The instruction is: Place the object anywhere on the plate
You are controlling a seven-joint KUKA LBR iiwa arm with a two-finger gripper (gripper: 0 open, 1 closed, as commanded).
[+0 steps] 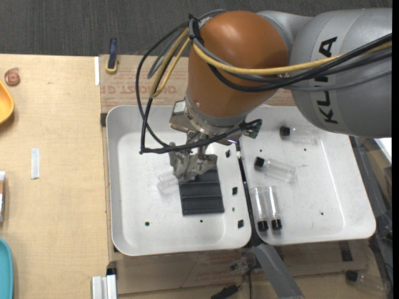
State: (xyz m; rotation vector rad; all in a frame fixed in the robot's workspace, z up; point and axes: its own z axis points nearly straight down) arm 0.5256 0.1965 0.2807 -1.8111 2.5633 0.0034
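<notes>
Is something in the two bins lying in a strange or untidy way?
Slightly: in the right bin, clear tubes with black caps lie scattered at different angles. The dark ridged plate in the left bin lies flat.

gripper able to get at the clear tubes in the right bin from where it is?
Probably yes. The gripper is over the left bin above a dark ridged block; the tubes lie uncovered just across the divider.

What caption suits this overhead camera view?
KUKA arm's pincer poised over dark ribbed plate in left bin.
</notes>
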